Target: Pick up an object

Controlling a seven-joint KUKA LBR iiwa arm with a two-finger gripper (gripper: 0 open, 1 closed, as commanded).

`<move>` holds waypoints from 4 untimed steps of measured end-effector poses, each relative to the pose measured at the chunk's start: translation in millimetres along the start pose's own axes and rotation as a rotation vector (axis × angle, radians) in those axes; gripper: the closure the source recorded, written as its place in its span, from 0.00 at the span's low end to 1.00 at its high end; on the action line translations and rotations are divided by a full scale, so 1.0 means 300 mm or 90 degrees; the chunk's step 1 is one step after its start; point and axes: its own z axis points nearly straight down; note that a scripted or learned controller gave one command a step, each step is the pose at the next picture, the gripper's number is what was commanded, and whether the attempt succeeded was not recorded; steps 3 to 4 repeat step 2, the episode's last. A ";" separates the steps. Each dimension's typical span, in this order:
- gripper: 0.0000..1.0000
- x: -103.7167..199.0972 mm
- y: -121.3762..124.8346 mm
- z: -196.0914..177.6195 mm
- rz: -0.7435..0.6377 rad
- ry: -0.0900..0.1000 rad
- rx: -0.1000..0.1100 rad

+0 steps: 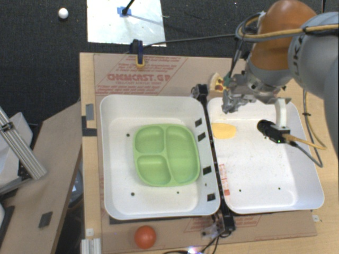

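1. We are finding the arm (312, 41) cut off by the right edge.
2. The gripper (231, 106) is showing too blurred to judge its fingers.
3. We are seeing an object (217, 82) partly hidden behind the wrist; its identity is remaining unclear.

dark speckled floor (32, 62), cardboard-topped bench (148, 70), white sheet (124, 15)
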 end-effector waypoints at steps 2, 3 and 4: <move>1.00 0.392 -0.084 -0.005 -0.001 0.000 -0.001; 1.00 0.392 -0.084 -0.005 -0.001 0.000 -0.001; 1.00 0.392 -0.084 -0.005 -0.001 0.000 -0.001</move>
